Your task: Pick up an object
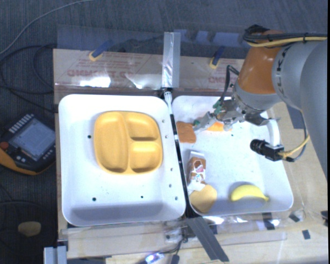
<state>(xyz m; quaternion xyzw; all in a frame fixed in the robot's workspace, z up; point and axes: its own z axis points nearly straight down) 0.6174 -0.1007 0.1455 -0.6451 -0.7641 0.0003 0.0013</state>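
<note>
Our hand (223, 116) hangs low over the right bin's (275, 202) far corner, just above an orange piece (215, 127); we cannot tell its opening. It may pinch air or clip the wall.

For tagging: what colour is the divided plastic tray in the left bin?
Yellow divided plastic tray, clearest in the camera view.

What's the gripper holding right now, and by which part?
Cannot tell. The gripper is low at the far end of the right bin, next to an orange item, but the wrist hides whether anything is gripped.
</note>
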